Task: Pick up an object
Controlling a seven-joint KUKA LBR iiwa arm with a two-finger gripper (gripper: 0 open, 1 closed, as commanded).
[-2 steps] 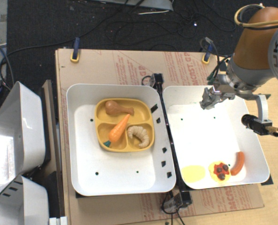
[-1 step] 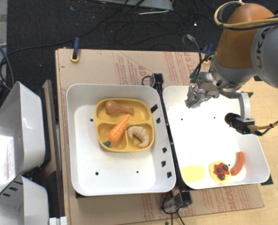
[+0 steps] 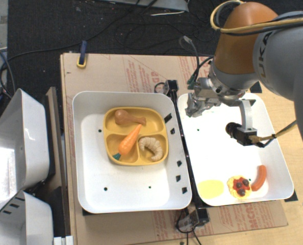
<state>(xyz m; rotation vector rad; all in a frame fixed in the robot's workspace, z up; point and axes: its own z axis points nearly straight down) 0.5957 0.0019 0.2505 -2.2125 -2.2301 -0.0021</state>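
while the arm hung over the far end of the right bin (image 3: pixel 281 185), the near edge of that bin held the small stuff: a flat yellow disc (image 3: pixel 211 189) sat at the near left, a little tart with red and dark berries (image 3: pixel 239 186) lay just beside it to the right, and an orange-red sausage (image 3: pixel 259 177) leaned at a slant just right of the tart, close to the bin's right wall. all three rested on the white floor, none of them touched by the robot. further up, a black fitting (image 3: pixel 241 133) on the arm's side hung above the bare middle of the bin.

over in the left bin (image 3: pixel 85 152), a yellow divided plate (image 3: pixel 110 121) sat a bit past the middle. a carrot (image 3: pixel 129 140) lay slanted across the plate's divider, a pale shrimp (image 3: pixel 152 147) curled in the near-right compartment, and a brown chicken drumstick (image 3: pixel 129 118) lay in the far compartment.

at the far left corner of the right bin, the gripper (image 3: pixel 196 107) pointed down, near the wall between the two bins and well apart from the disc, tart and sausage. its fingers blurred into the metal around them, so whether they stood apart or together couldn't be told, and nothing showed between them. above it rose the grey arm (image 3: pixel 284 50) with its orange band (image 3: pixel 241 34).
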